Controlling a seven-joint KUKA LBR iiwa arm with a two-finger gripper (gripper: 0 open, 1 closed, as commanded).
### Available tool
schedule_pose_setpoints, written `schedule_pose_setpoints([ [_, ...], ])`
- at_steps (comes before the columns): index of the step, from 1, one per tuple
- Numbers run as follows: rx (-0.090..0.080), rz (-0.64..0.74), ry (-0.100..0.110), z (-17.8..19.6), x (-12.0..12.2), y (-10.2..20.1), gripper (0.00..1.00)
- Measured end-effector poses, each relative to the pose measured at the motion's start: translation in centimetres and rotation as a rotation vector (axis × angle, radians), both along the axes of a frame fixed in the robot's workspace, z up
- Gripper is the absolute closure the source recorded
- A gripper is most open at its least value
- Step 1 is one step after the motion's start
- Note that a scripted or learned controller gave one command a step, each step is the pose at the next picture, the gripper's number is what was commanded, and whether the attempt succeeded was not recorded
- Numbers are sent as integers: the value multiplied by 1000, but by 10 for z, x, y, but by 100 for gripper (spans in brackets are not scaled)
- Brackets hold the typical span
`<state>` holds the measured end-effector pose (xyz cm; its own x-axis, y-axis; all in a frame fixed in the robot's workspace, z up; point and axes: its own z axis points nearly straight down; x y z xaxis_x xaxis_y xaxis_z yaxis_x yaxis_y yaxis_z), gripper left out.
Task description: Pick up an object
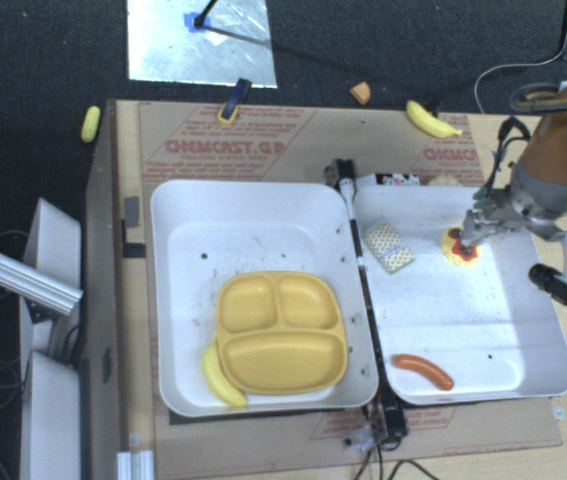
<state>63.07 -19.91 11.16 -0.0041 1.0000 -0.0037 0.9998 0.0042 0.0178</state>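
Care matters now, since the gripper (468,236) sits right over the small red and yellow toy (460,249) in the right bin (523,368), beyond the sausage (424,370), so it should descend straight and centred before squeezing; whether it is open or closed I cannot tell.

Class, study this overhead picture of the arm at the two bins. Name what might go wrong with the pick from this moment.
1. The end effector sits right over the small red and yellow toy; a toy that small may slip out or get pushed aside.
2. The toy lies near the right bin's far wall, so a sideways nudge might wedge it there.
3. The sponge lies close by; a wide sweep might knock it.
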Motion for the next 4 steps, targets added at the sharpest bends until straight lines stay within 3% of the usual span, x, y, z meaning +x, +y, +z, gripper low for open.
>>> schedule_pose_setpoints([
  [1, 0, 0, 0, 0, 0, 0, 0],
  [2, 3, -3, 16, -25, -3, -7, 0],
  [3, 2, 0, 13, -13, 32, -7, 0],
  [4, 2, -2, 16, -27, 4, -7, 0],
])
